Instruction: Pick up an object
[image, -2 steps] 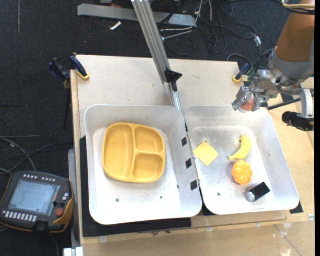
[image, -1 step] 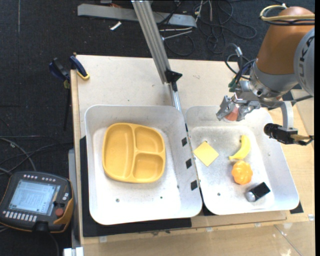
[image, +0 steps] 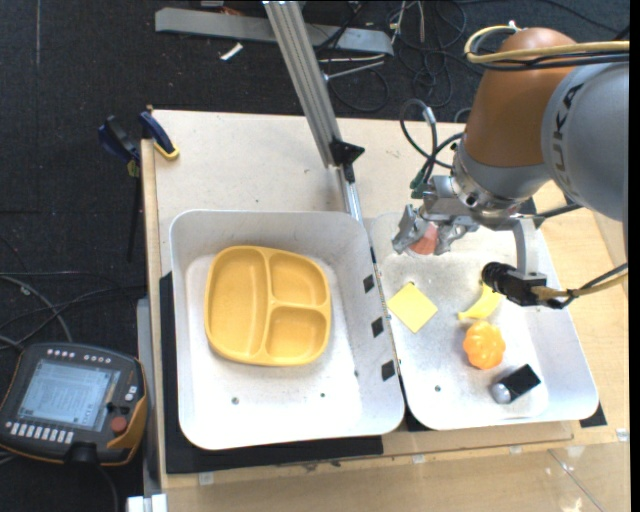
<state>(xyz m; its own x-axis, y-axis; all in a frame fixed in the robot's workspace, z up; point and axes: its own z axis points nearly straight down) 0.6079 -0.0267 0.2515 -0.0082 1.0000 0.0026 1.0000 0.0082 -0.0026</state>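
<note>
Camera view: one two-finger gripper (image: 428, 236) closed on one small red object (image: 427, 241), right white bin (image: 560, 400). Also there: one yellow square block (image: 412, 306), one orange lump (image: 484, 345), one black-silver cylinder (image: 514, 384). One yellow compartment tray (image: 268, 304), left white bin (image: 200, 400).

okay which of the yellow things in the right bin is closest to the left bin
The flat yellow square. It lies by the right bin's left wall, while the yellow scrap and the orange-yellow lump sit farther right.

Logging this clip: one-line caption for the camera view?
Grey-and-orange arm's gripper over the right white bin, a small reddish object between its fingers; yellow divided plastic tray in the left bin.
</note>
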